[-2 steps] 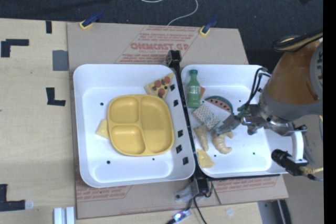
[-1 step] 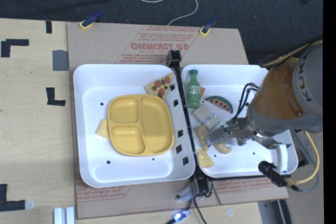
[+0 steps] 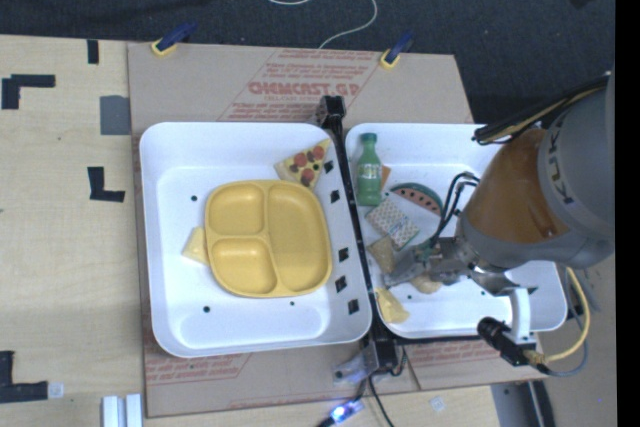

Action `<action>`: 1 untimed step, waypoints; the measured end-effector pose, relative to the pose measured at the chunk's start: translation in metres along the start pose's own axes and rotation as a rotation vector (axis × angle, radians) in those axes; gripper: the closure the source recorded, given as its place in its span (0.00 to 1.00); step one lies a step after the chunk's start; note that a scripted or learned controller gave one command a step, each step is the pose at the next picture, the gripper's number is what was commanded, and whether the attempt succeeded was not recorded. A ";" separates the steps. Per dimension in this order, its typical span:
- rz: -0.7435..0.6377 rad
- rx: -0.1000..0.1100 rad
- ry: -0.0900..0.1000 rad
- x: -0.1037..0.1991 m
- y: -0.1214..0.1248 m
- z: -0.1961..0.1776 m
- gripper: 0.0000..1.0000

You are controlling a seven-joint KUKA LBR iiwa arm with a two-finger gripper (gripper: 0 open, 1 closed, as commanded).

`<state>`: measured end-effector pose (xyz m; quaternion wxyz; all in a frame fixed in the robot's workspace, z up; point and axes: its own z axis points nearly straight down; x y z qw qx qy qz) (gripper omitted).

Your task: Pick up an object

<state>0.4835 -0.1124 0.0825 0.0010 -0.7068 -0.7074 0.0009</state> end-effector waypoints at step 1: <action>0.000 -0.001 0.000 0.000 0.000 -0.012 1.00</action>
